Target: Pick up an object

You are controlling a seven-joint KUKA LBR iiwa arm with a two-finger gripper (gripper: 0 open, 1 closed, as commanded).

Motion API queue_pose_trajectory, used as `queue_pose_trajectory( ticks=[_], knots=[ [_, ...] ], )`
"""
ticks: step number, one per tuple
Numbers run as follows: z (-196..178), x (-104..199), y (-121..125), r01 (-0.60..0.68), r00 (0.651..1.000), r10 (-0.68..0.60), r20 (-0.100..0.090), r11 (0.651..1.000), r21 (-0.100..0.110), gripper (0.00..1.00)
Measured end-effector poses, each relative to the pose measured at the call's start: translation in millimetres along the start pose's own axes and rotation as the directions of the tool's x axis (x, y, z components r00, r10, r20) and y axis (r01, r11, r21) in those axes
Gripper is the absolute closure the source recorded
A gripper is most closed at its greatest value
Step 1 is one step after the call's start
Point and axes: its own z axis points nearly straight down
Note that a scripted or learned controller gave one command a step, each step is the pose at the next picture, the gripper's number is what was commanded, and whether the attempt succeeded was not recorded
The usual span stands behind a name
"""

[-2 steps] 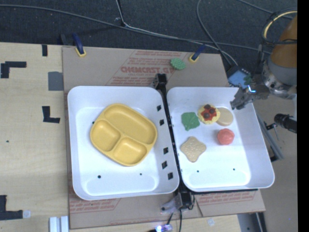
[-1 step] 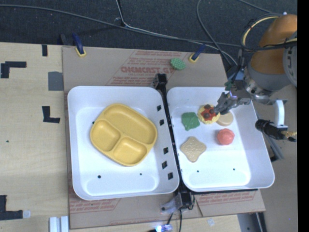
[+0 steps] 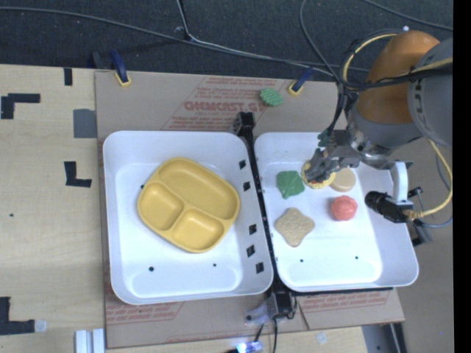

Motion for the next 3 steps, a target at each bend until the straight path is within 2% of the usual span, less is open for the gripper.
queue_pose_trajectory(
  ticks=[1, 3],
  knots=[
    [-5.0, 51.4, 1.2, 0.002, 1.0, -0.002, -0.001, 1.0, -0.001, 1.0],
    [3.9, 144.9, -24.6, 0.001, 1.0, -0.001, 0.0, 1.0, 0.001, 1.0]
  ],
)
